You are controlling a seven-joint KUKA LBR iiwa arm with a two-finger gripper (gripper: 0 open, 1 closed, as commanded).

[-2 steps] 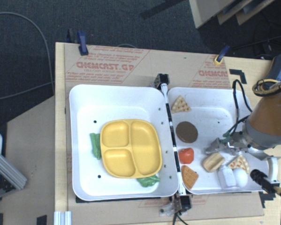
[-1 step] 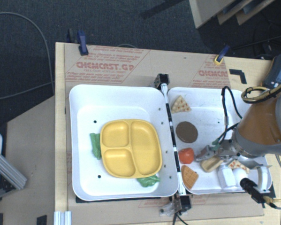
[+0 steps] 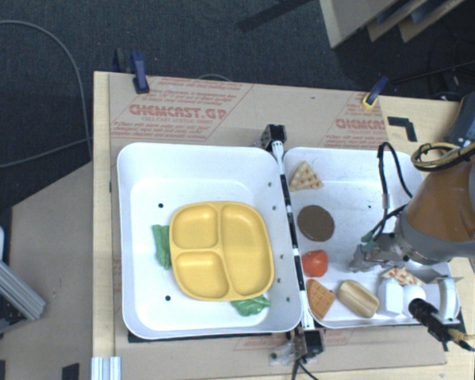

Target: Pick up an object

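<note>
Left bin [image 3: 133,219] is holding a yellow tray [image 3: 221,249] w/ green bits [image 3: 162,246] poking out. Right bin [image 3: 345,183], going L to R: brown disc [image 3: 315,223], tomato [image 3: 315,262], bread roll [image 3: 358,299] near the front edge. Gripper [image 3: 375,254] is hovering by the roll.

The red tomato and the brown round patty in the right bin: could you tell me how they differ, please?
The tomato is red and glossy; the patty is dark brown and matte. The tomato is smaller and rounded, the patty wider and flat like a disc. The tomato lies nearer the camera, by the divider; the patty sits farther back. Both rest loose in the right bin, apart from the gripper.
</note>
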